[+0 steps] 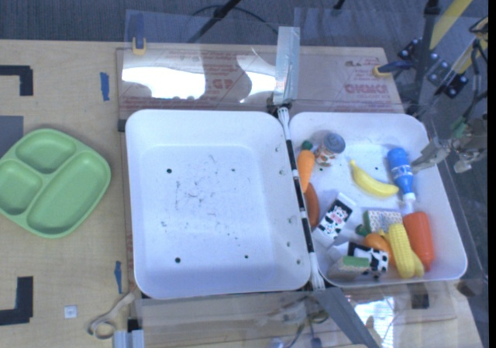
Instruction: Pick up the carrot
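Note:
The carrot (305,168), orange with a green top, lies against the left wall of the right bin (448,207), its green end pointing to the back. A darker orange piece (312,205) lies just in front of it. My gripper (446,151) hangs at the right edge of the view, over the right bin's right rim and beside the blue bottle (399,172). It is well to the right of the carrot, and nothing shows between its tips.
The right bin also holds a banana (372,182), a corn cob (404,250), a fat orange-red vegetable (420,235), a small can (334,142) and a cow-print carton (335,219). The left bin (155,137) adjoins it. A green divided plate (50,182) sits at far left.

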Tool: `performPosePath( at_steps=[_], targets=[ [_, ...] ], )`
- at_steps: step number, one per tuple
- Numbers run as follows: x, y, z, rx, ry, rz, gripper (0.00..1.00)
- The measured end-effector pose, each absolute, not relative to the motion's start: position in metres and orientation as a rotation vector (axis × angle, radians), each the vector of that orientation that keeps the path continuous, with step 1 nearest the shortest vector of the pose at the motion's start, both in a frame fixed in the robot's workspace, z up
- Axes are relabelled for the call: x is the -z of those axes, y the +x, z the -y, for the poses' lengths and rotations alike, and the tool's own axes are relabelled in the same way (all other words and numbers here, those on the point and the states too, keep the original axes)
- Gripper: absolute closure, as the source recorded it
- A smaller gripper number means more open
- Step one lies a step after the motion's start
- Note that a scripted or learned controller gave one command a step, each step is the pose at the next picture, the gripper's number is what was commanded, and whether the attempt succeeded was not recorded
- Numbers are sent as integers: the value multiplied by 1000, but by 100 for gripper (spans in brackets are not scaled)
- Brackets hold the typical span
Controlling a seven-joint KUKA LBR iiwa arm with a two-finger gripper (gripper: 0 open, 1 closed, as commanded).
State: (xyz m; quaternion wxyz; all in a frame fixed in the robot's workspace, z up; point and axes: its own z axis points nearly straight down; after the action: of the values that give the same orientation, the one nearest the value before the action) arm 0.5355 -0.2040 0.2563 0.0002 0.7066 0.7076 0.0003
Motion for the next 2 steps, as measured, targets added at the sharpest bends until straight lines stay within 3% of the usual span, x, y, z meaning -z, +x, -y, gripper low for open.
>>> performPosePath(
  at_steps=[1, 2],
  targets=[
    [-177, 559, 158, -1, 2083, -2352, 0],
    [-177, 559, 159, -1, 2083, -2351, 0]
  ],
)
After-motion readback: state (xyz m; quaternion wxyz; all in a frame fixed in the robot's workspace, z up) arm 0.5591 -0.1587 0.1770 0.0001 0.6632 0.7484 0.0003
